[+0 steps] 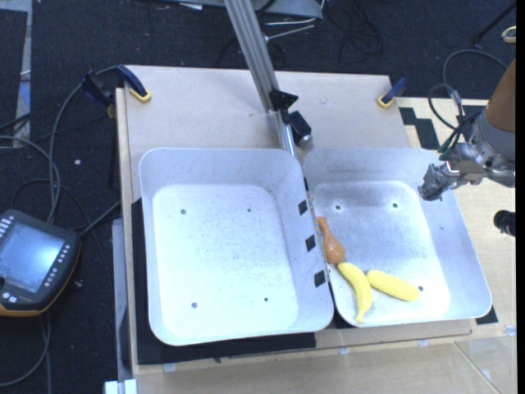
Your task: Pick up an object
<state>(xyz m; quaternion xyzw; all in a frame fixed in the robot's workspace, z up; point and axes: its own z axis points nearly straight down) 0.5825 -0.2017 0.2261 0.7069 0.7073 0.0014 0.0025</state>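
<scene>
**benchwatcher:** Where's it at? Looks like the approach step to me. The claw (430, 185) hangs over the far right rim of the right bin (459, 245), carrying nothing.

**gripgeek:** Yep, nothing picked yet. Can't tell if it's apart or together, too small and blurry. The two bananas (373, 287) and the orange-brown piece (330, 241) lie well left of the claw and nearer the camera. I'd say it needs to swing over there, then drop.

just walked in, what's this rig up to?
The KUKA arm reaches in from the right, its hand at the right bin's far right rim, with nothing seen in it. Two yellow bananas and an orange piece lie near that bin's left wall, untouched. Pick not yet made.
</scene>
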